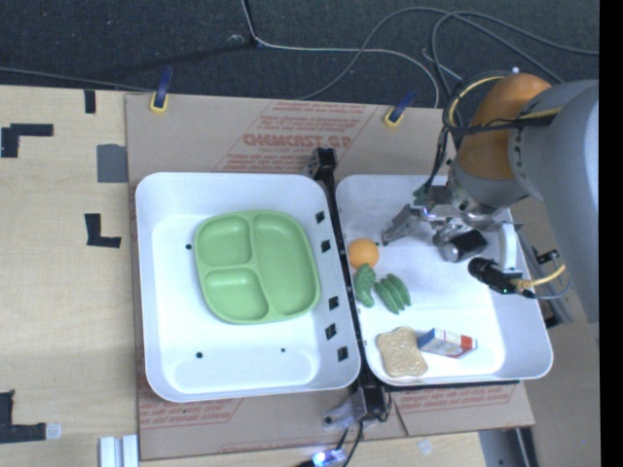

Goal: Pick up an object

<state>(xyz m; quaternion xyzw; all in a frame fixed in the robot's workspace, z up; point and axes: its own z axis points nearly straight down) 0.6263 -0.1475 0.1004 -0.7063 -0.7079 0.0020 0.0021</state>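
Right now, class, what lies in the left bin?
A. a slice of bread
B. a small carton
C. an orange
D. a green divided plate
D: the green plate lies alone in the left bin; the orange, bread and carton lie in the right bin.

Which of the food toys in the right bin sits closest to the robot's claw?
The orange fruit, against the bin's left wall. It lies just left of the gripper; the green vegetables, cracker and carton lie farther down.
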